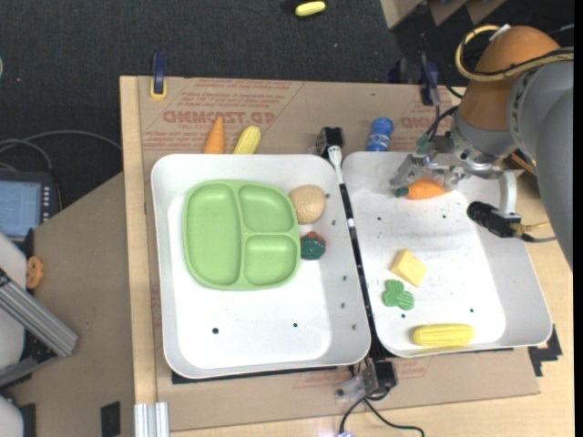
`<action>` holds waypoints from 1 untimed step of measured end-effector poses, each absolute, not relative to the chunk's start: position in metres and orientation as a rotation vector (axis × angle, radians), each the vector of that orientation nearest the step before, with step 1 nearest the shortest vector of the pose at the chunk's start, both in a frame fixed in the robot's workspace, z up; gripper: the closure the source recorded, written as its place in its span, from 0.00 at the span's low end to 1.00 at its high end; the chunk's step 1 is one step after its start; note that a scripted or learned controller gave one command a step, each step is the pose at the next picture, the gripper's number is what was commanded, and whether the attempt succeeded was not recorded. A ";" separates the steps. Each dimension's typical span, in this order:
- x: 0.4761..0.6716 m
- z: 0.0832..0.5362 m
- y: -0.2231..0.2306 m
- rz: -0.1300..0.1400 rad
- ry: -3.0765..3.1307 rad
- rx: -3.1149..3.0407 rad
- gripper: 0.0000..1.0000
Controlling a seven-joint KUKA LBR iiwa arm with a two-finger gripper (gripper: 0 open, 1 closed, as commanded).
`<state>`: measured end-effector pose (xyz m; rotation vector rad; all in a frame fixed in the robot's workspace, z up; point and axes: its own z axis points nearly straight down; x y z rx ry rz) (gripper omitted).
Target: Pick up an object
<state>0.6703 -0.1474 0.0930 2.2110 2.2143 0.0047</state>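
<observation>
On the far strip of the worktop (273, 103) (bare brown board with red print) lie an orange carrot (214, 137) and a yellow corn cob (247, 139), just beyond the left bin (246, 335). That bin is a shallow white tray with rounded corners. Inside it sits a pale green divided plate (241, 234), smooth plastic with three compartments. Touching the plate's right edge are a beige rounded piece (309, 203), egg-like in shape, and nearer, a small dark green and red piece (312, 246).

A black clip (331, 141) sits at the far end of the seam between the bins, with a blue bottle-like object (380, 135) lying just to its right.

The right bin (474, 271) holds a yellow cheese wedge (409, 268), a small green leafy piece (397, 295) just near of it, and a second yellow corn cob (443, 336) along the near wall, all well apart from the hand.

At the far end of that bin the hand (424, 178) is low over an orange rounded piece (424, 189), which lies right beneath it; I cannot tell how the fingers stand, nor whether they grip it. The grey arm (547, 116) with its orange band (496, 80) reaches in from the right.
</observation>
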 end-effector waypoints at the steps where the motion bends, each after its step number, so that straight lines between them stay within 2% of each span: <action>1: 0.670 0.093 -0.147 0.005 2.214 2.211 0.00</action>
